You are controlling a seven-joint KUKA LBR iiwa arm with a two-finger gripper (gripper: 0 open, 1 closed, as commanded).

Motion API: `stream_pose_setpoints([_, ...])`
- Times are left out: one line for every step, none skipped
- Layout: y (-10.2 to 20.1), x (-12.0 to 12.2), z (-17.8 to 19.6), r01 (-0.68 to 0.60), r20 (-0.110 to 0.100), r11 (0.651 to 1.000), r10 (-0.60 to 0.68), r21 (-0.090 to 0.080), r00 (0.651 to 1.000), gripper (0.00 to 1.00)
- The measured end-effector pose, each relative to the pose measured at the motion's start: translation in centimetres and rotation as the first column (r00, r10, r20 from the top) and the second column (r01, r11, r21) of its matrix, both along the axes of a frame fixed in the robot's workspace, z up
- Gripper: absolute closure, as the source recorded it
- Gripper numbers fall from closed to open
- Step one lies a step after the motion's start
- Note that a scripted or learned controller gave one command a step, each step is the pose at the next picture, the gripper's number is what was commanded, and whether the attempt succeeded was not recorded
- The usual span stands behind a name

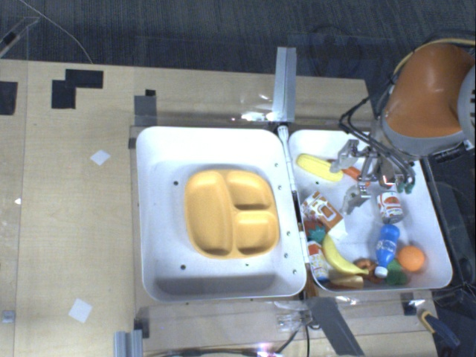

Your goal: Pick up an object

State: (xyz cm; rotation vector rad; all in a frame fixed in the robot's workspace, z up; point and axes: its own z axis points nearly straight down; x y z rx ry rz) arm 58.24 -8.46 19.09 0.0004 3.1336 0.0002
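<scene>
The grey arm (428,88), with its broad orange band, enters from the upper right of the frame and bends down over the right-hand white bin (439,262). Its gripper (362,175) hangs over the upper middle of that bin, above bare white floor, with metal fingers (355,196) pointing toward the lower left. How far the fingers are spread cannot be told from this angle, and nothing is seen between them.

The objects to pick lie scattered in the right bin. A yellow banana-like piece (318,167) lies in the upper left part of the bin, just left of the gripper. A small can with a red and white label (391,206) lies just right of and below the fingers. Toward the bin's left wall sits a red and white packet (322,210), and below it a ripe yellow banana (341,258) curves along the lower left part. A blue bottle (385,245) lies at lower right beside an orange ball (410,259), with something green (396,275) just below them at the bin's lower edge.

The left-hand white bin (160,266) takes up the centre of the frame and holds a yellow compartment tray (229,212), divided into one large section and two smaller ones. A grey metal post (285,84) stands at the top between the two bins on the wooden bench (67,222).
</scene>
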Motion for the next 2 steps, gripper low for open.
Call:
stream_pose_setpoints([-2.0, -3.5, -5.0, 0.26, -0.002, 0.965, -0.26, 0.001, 0.965, 0.0])
stream_pose_setpoints([-7.6, 4.7, -10.2, 0.254, 0.006, 0.967, -0.254, 0.0, 0.967, 0.0])
